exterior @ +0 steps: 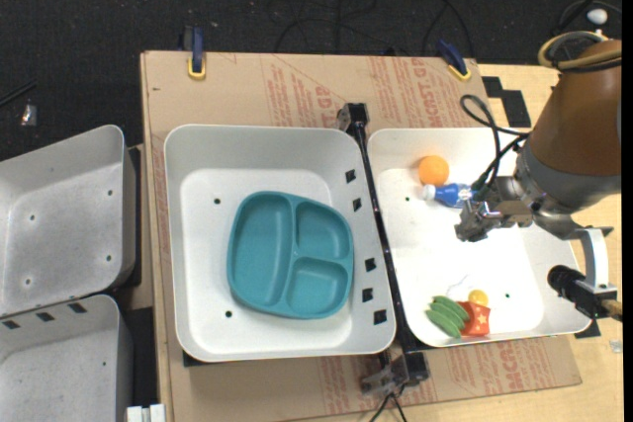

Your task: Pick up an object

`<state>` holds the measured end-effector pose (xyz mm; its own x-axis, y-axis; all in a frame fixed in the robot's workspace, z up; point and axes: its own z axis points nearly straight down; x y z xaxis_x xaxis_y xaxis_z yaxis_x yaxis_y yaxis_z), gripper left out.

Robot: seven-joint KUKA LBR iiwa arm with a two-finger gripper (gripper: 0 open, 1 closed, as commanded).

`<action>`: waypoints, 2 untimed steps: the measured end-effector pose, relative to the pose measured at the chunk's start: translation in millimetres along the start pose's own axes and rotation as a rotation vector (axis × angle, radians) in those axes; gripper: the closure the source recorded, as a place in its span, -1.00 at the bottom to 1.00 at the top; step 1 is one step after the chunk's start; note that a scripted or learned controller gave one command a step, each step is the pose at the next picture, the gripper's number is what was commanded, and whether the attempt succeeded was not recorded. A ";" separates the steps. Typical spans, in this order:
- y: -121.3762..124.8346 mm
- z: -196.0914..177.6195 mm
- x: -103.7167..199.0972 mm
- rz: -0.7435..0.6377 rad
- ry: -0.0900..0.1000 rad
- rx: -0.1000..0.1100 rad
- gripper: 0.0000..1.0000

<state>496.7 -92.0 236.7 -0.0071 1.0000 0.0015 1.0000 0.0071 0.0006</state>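
**End effector low in the right bin, beside the blue object**

Nearest the camera, at the front of the right bin (514,311), lies a small cluster: a green pod-shaped toy (447,315), a red piece (478,320) touching it, and a small yellow piece (479,297) just behind them. Farther in, the end effector (473,224) hangs over the bin's middle; it is dark and seen from above, so I cannot tell how wide it stands or whether it has hold of anything. Just behind it sits a small blue object (450,195) with a white tip, and touching that, toward the back, an orange ball (433,170). The grey arm (574,153) with its orange band enters from the right. In the left bin (198,212) a teal divided tray (291,254) rests flat. Both bins stand on the cardboard-covered desk (297,84).
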 end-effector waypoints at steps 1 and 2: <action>-5.4 -7.5 50.8 0.000 0.000 0.001 1.00; -2.3 -2.4 113.3 0.000 -0.001 0.001 1.00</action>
<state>493.6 21.3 239.3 -0.0066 1.0000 0.0007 1.0000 0.0066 -0.0007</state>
